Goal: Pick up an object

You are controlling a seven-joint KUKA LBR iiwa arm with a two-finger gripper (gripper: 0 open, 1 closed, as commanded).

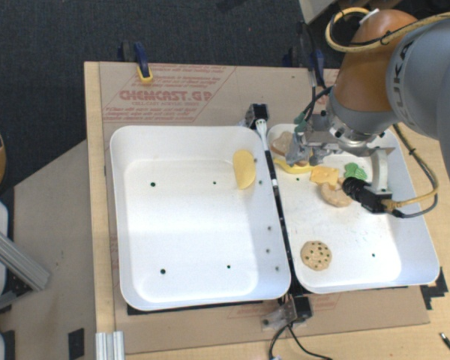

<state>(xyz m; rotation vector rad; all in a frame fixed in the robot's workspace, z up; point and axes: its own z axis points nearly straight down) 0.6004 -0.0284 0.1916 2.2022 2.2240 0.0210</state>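
Nearest the camera, a round speckled cookie (pixel 316 255) is lying alone in the near part of the right bin (pixel 390 265), well apart from everything else. Farther in, a pale tan lump (pixel 334 194) is sitting near the middle of that bin, touching or just beside an orange-yellow piece (pixel 324 175) on its far side, and a small green item (pixel 354 172) is resting just right of that piece. At about the same depth, across the divide, a long yellow piece (pixel 244 169) is lying in the left bin (pixel 135 223), close to its right wall and toward its far side. The gripper (pixel 304 150) is hanging low over the far left part of the right bin, reaching in from the right under the grey arm (pixel 427 66) with its orange band (pixel 367 58). Its claw is sitting directly above a flat yellow item (pixel 291 167), which is peeking out on its near side; whether the claw is open, closed or gripping anything cannot be told from this angle. Just beyond it, a beige item (pixel 281 141) is lying against the far left corner of the right bin. Farthest back, a cardboard sheet (pixel 172 88) with red lettering is lying under both bins.
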